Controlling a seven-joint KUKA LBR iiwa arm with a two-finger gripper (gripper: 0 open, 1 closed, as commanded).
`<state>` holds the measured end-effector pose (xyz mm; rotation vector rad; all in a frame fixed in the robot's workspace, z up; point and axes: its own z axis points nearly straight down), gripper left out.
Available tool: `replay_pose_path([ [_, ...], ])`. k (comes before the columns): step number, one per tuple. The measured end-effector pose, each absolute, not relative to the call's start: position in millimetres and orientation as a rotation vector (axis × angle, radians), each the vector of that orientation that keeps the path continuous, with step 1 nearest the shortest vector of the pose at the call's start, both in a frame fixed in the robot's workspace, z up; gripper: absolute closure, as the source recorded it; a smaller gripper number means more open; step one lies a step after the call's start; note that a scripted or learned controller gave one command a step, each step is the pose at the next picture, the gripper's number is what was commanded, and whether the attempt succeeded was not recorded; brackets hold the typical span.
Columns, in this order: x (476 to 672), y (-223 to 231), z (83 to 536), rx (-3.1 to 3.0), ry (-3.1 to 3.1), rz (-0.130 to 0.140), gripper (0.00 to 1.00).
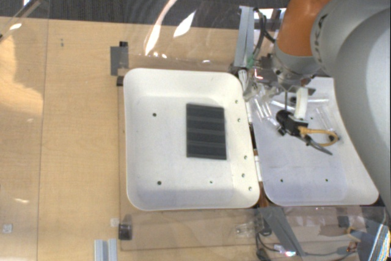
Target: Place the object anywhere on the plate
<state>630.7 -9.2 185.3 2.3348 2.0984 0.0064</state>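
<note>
Two shallow white bins sit side by side on the bench [67,131]. In the left bin [131,131] a dark grey ribbed rectangular plate [206,131] lies flat at the middle of the floor, apart from every wall. The grey arm [360,58] with its orange band [302,9] reaches over the right bin [317,183], and the gripper [269,91] hangs low at that bin's top left corner, beside the left bin's rim. Whether it is wide, narrow or holding anything cannot be told, and the object cannot be picked out among the pale glints there
</note>
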Motion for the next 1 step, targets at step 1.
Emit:
replay_pose_path([
  [1, 658.0, 48.2, 221.6, 1.763, 2.593, 0.007, 1.00],
])
